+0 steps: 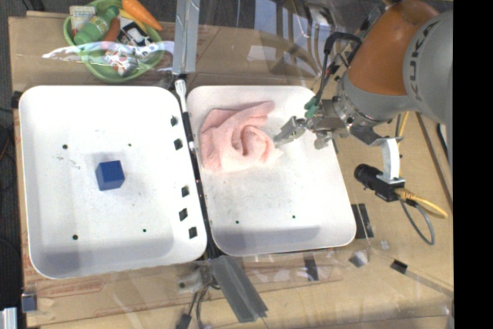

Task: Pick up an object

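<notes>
A crumpled pink cloth [237,136] lies in the upper left part of the right bin [300,204]. My gripper [282,135] hangs low over that bin, its fingertips at the cloth's right edge. Nothing shows between the fingers. A blue cube [110,174] sits alone in the left bin [54,127], left of centre. The grey arm with its orange band reaches in from the right above the right bin's far corner.
A green bowl [115,65] full of toy food and packets stands on the bench behind the left bin. A metal bracket stands between the bins at the back. Cables and small clips lie on the bench to the right and in front.
</notes>
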Tool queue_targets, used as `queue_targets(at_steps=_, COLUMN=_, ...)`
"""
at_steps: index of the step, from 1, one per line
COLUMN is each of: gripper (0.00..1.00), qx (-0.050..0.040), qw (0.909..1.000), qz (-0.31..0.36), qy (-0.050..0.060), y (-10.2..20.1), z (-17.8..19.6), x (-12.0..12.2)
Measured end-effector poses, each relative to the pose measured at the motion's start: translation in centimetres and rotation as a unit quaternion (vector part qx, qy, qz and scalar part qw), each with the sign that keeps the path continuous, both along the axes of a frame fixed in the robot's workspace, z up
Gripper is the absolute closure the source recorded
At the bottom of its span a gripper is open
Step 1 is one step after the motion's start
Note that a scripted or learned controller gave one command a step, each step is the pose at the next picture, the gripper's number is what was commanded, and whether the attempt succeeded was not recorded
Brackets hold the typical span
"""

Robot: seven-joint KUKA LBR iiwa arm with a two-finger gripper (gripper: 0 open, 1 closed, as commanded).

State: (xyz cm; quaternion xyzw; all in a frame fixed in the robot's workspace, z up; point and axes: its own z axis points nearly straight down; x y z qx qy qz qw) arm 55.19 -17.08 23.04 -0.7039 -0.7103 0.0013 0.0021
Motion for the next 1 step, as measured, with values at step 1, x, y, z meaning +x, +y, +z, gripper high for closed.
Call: queue_targets(at_steps=1, gripper=0.0, qx=-0.0002, qw=0.9941, qz=0.109, qy=-0.003, y=2.0, z=-13.7, x=4.35)
